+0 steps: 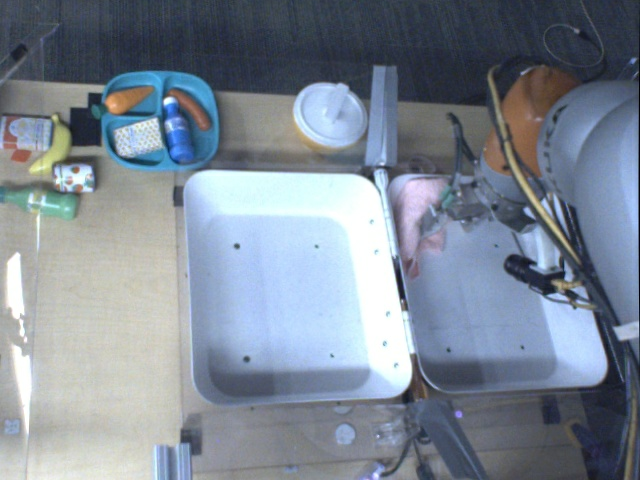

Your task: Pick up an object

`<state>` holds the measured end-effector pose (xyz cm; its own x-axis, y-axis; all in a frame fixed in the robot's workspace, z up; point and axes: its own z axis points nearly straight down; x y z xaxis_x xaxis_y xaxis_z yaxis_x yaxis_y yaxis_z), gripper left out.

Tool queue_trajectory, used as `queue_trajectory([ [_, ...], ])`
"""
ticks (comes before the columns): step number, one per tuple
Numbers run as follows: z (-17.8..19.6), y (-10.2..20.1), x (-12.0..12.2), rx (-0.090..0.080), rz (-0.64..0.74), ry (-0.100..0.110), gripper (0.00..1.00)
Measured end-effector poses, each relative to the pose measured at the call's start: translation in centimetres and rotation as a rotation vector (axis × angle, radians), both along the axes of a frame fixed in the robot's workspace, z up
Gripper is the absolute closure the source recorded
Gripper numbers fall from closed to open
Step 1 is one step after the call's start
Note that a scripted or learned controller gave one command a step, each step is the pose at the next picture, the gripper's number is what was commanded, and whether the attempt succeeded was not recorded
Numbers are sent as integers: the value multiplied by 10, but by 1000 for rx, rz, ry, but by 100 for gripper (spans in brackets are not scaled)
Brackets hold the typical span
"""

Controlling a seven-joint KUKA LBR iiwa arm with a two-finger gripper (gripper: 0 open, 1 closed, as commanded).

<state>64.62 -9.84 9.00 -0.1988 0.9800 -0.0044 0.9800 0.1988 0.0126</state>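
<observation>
Right bin (pixel 500 368): pink cloth (pixel 412 213) beside jaws (pixel 442 211)

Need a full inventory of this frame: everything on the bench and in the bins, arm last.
pink cloth: 1, pink, far-left corner of the right bin
left bin: 1, white, bench centre
right bin: 1, white, beside the left bin
divided tray: 1, blue, bench far left, holding toy food and a blue bottle
lidded cup: 1, white lid over yellow, behind the left bin
banana: 1, yellow, left edge of bench
small can: 1, white with red print, below the banana
green bottle: 1, green, lying at the left edge
carton: 1, white and red, far left
gripper: 1, dark metal, over the right bin at the pink cloth; grip not discernible
arm: 1, grey with orange band, right
</observation>
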Motion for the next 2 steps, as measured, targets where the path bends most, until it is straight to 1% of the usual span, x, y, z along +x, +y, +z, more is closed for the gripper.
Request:
queue_trajectory([
  [1,104,-95,-39,1,-130,7,0],
  [2,144,-64,-55,0,42,9,0],
])
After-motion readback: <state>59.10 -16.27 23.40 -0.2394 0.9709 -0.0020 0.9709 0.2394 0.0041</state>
